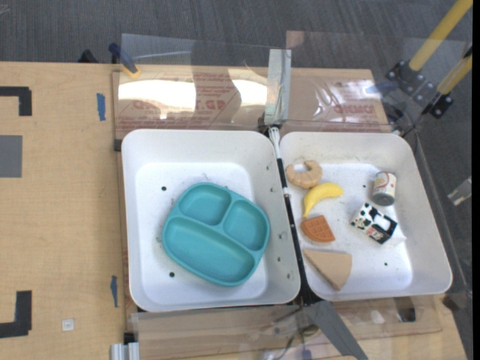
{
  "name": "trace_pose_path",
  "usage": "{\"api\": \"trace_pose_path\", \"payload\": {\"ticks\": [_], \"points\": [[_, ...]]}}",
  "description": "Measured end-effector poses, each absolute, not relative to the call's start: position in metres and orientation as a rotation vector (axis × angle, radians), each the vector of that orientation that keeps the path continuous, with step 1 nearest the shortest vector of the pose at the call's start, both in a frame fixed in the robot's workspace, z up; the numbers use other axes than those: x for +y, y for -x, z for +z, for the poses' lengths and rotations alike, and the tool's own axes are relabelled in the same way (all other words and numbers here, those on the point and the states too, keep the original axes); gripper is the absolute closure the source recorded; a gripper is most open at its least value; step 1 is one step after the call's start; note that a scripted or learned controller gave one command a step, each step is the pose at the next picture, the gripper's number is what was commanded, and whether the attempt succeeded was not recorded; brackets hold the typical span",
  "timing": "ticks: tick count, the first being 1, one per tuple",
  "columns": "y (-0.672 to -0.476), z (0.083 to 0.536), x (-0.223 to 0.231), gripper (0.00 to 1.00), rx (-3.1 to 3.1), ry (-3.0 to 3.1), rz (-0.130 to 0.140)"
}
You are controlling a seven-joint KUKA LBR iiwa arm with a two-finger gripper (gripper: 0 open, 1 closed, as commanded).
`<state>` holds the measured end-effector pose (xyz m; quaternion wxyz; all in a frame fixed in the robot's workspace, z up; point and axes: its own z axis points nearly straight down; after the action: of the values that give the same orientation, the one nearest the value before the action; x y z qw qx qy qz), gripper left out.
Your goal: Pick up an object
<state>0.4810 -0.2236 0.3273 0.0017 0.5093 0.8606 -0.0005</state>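
Camera view, teal divided plate (216,233) in left bin (142,163), black-and-white object (374,223) indistinct, right bin (420,201).

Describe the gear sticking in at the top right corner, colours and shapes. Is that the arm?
Two yellow rods slant down into a dark, clamp-like bracket just beyond the right bin. It has no grey casing or orange band, so it looks more like a stand.

A smooth, matt teal plastic plate (216,234) lies in a glossy white plastic bin (142,163) on bare brown wood (52,201).
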Motion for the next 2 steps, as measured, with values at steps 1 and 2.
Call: {"api": "trace_pose_path", "payload": {"ticks": [1, 2], "points": [[-0.480, 0.295, -0.223, 1.00, 2.458, -1.963, -0.002], [-0.481, 0.320, -0.224, 1.00, 2.143, -2.295, -0.003]]}}
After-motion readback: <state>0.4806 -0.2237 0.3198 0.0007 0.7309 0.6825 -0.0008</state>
